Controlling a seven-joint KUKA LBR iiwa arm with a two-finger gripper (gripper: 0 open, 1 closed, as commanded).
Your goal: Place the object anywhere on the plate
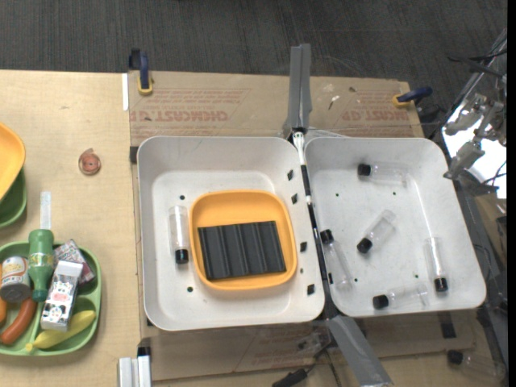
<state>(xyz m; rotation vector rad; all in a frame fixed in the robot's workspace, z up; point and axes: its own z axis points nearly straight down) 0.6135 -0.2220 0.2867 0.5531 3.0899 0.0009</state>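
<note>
The left bin (pixel 153 216) contains an orange plate (pixel 242 202) carrying a dark ribbed insert (pixel 241 250). One clear black-capped tube (pixel 177 234) lies beside the plate's left edge. Five further tubes lie scattered in the right bin (pixel 451 240), including one near centre (pixel 376 234). Finger state: cannot tell.
</note>
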